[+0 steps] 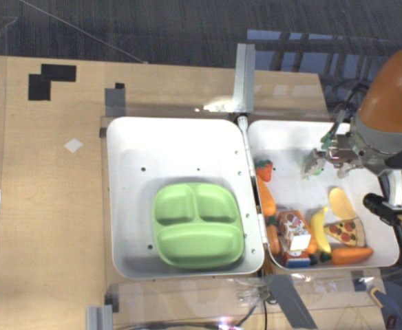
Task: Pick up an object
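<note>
My gripper (328,163) hangs over the upper middle of the right bin (283,139), open, with nothing between its fingers and bare white floor under it. The toys lie lower in that bin. A small red and orange piece (263,169) sits by the left wall, with a carrot (266,199) below it. A yellow oval slice (341,202) lies just below the gripper. Along the front edge are a printed box (294,234), a banana (319,229), a pizza slice (345,232) and a second carrot (351,255).
The left bin (139,150) holds a green divided plate (197,224) near its front. A metal divider (249,177) runs between the two bins. The arm's orange band (394,95) stands above the right bin's far right corner.
</note>
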Controlling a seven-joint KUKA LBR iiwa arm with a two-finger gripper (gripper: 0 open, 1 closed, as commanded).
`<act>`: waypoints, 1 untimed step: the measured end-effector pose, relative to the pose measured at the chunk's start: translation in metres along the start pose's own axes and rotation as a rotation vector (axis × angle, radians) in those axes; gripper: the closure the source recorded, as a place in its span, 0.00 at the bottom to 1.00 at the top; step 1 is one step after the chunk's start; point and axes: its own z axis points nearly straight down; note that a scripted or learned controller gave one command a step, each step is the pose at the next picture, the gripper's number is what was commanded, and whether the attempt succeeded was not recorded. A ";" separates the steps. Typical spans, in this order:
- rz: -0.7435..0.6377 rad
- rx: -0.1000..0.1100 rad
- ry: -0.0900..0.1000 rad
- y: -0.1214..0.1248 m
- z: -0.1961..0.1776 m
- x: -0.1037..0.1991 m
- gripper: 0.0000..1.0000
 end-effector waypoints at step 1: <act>0.005 -0.001 -0.001 0.092 0.077 -0.045 0.00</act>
